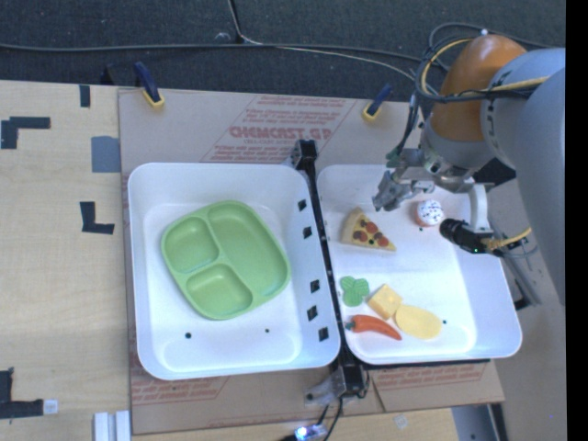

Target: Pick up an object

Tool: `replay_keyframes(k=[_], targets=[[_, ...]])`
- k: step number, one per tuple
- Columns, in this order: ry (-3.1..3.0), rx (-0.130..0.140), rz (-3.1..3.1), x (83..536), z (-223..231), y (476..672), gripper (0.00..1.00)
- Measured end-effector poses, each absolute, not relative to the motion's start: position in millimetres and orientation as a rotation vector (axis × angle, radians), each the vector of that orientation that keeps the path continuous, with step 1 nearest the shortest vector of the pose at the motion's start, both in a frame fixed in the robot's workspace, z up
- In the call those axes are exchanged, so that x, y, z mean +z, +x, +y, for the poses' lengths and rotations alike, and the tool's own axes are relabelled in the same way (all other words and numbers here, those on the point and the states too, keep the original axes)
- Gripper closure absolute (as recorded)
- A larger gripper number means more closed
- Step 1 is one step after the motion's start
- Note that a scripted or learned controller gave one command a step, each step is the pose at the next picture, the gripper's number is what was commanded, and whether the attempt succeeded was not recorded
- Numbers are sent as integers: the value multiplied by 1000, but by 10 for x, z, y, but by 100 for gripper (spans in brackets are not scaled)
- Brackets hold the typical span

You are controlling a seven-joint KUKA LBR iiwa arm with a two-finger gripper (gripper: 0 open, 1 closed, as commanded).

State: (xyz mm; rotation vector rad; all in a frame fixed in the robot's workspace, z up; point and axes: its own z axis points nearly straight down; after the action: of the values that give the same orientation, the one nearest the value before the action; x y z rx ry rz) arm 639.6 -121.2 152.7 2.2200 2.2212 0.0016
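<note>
The right bin (478, 333) holds several toy foods. A pizza slice (367, 231) lies near its middle. A white and red cupcake (429, 213) sits toward the far right. Lower down lie a green broccoli piece (355, 289), a yellow cheese block (385, 300), a yellow lemon-like piece (418, 322) and a red-orange chili pepper (377, 327). My gripper (390, 197) hangs low over the far part of the right bin, just up and right of the pizza slice and left of the cupcake. I see nothing between its fingers.
The left bin (152, 186) holds a green divided plate (225, 258). A black divider (315, 237) runs between the bins. Clamps (147, 84) hold the cardboard at the far edge. Cables trail across the dark floor behind.
</note>
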Motion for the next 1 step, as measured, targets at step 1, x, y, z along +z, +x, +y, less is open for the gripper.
replay_keyframes(k=[1], targets=[[2217, 4, 2219, 2120, -1289, 6374, 100]])
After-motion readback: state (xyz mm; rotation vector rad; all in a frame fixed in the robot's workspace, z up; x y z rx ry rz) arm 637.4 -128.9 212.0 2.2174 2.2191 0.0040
